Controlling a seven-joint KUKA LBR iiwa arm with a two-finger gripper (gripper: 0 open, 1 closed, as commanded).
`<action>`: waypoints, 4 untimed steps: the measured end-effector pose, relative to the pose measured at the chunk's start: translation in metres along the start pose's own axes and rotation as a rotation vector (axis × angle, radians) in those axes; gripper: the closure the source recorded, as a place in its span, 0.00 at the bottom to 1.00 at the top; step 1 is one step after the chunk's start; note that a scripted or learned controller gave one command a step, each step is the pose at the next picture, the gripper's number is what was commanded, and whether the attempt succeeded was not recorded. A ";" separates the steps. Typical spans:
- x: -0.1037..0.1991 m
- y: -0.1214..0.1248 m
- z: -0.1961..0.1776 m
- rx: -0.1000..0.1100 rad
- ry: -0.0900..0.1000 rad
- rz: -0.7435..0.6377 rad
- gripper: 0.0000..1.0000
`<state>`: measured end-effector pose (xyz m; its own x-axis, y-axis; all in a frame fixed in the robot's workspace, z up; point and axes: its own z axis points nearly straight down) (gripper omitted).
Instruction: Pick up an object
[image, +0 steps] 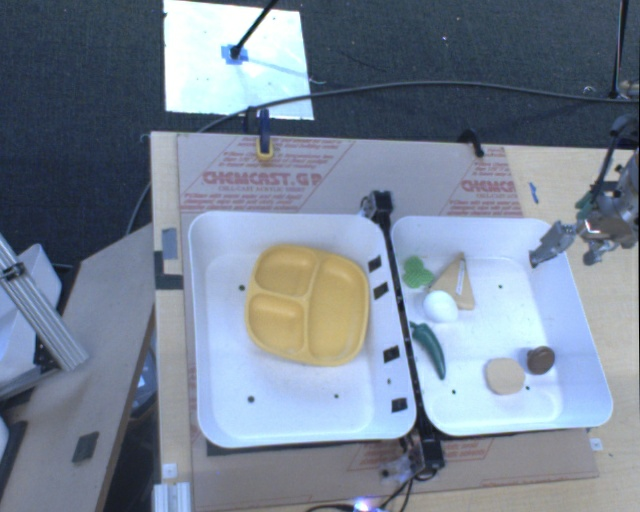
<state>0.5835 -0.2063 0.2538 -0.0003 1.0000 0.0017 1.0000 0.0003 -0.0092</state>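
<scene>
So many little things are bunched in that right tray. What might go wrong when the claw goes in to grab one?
The green leafy piece, tan wedge and white egg-shaped ball sit bunched together, so the gripper may nudge a neighbour or catch two. The ball looks round and might roll away. The dark green pepper lies close to the right bin's inner wall, leaving little room.

The robot's tool (568, 247), seen at the frame's right: two pale grey metal fingers on a compact grey, boxy head, thin dark cables running above it.
</scene>
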 end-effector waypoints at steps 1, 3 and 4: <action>0.001 0.002 -0.007 -0.011 -0.003 -0.003 0.00; 0.004 -0.003 0.083 -0.008 -0.002 -0.001 0.00; 0.007 0.004 0.126 -0.009 -0.002 -0.005 0.00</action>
<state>0.5865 -0.1987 0.1277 -0.0052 1.0000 0.0001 1.0000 0.0052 0.0000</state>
